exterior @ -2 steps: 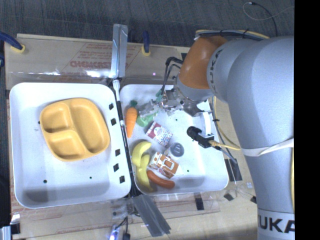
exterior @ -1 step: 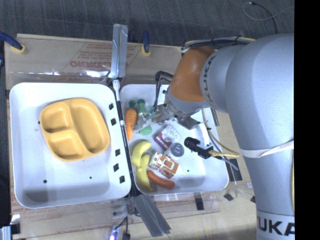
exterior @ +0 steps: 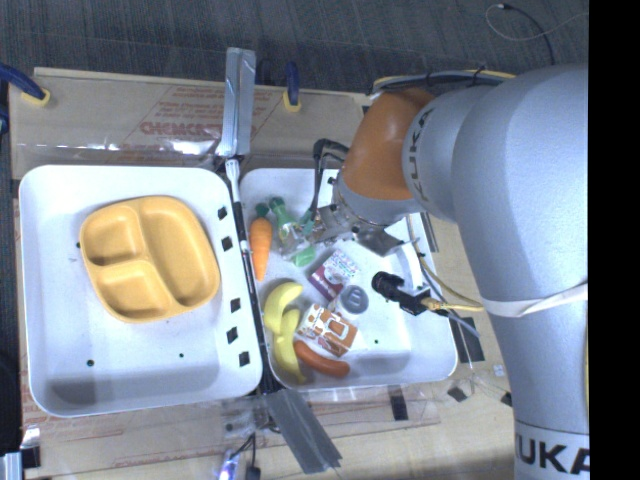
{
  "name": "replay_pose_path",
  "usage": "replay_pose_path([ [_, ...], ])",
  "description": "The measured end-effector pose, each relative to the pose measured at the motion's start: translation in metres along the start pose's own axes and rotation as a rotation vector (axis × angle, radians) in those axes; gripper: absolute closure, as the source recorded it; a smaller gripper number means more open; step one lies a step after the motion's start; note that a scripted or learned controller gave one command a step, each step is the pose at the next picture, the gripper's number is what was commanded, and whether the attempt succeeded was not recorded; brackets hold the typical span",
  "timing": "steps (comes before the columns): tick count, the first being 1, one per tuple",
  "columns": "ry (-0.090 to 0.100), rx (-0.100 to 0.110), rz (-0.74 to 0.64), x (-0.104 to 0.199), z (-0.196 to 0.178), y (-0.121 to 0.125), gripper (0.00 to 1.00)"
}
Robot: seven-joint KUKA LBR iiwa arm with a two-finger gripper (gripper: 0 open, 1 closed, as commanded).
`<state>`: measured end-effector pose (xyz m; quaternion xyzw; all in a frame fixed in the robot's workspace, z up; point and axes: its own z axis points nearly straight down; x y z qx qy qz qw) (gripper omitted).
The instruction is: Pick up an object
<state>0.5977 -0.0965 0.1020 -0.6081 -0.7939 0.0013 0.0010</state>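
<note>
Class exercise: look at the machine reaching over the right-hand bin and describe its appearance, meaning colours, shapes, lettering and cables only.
The arm is a thick, rounded, light grey tube with an orange band above the wrist. Black letters "UKA" show low on its body. Dark cables run by the wrist, and a black part juts out beside it.

We list: yellow divided plate (exterior: 148, 258), white bins (exterior: 60, 368), orange carrot (exterior: 260, 245), yellow bananas (exterior: 281, 320), grey arm (exterior: 520, 198) with orange band (exterior: 385, 158).
</note>
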Motion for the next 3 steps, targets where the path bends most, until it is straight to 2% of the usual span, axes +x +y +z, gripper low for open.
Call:
replay_pose_path([
  [1,0.000,-0.002,0.007,0.004,-0.090,0.016,1.00],
  [2,0.000,-0.001,0.055,0.038,-0.132,0.035,1.00],
  [3,0.001,0.003,0.111,0.077,-0.121,0.010,1.00],
])
